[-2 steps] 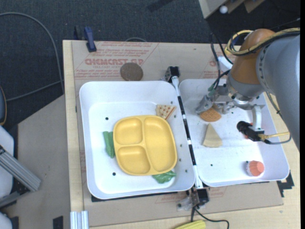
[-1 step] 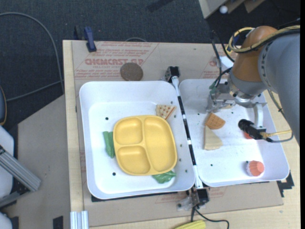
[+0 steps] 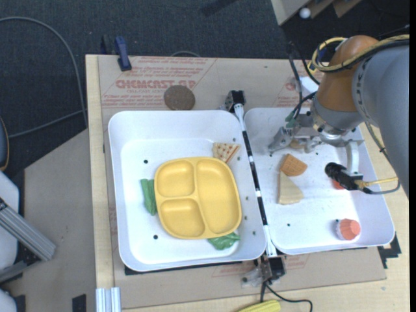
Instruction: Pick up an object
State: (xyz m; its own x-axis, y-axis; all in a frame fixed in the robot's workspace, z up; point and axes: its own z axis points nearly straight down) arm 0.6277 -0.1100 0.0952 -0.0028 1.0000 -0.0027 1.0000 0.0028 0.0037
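Gripper [image 3: 294, 140], finger state indiscernible, hovers at the right bin's [image 3: 383, 229] far edge just above the toast-like wedge [image 3: 293, 166]: judge it light, stiff; take its straight sides

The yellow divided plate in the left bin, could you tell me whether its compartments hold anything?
Empty. All three compartments of the yellow plate show bare yellow; the green pieces and cracker lie outside its rim.

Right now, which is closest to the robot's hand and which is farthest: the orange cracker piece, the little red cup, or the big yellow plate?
From the hand:
1. Orange round cracker piece, just below it in the right bin.
2. Small red cup, near that bin's lower right corner.
3. Yellow divided plastic plate, across in the left bin.
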